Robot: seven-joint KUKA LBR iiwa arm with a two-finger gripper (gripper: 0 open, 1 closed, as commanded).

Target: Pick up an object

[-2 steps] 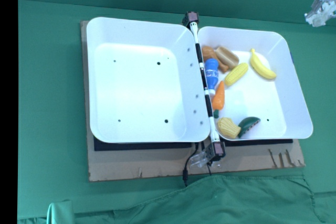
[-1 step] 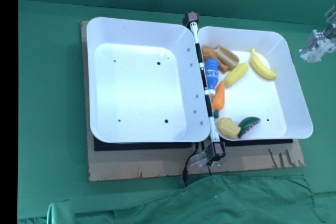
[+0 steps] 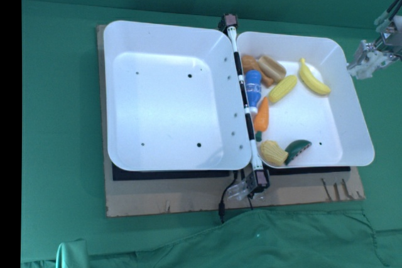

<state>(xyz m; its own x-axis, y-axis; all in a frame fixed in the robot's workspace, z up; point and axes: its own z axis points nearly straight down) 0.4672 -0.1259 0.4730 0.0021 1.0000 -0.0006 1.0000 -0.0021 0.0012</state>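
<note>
Gripper (image 3: pixel 364 66) hangs just outside right bin (image 3: pixel 352 128), off its far right rim, nothing in it. Cannot tell if jaws open or closed. Banana (image 3: pixel 313 78) nearest that rim, alone, so likely easiest pick. Other toys crowd bin's left wall.

cloth: green sheet (image 3: pixel 63 103) under everything
board: brown cardboard (image 3: pixel 169 201) beneath both bins
left bin (image 3: pixel 125 34): white, shallow

One fixed camera above the bench, looking down at a slant, far enough to take in both white bins, left bin (image 3: pixel 166 97) near the frame centre, right bin (image 3: pixel 342 128) beside it, gripper (image 3: pixel 367 63) just past that bin's right rim
</note>
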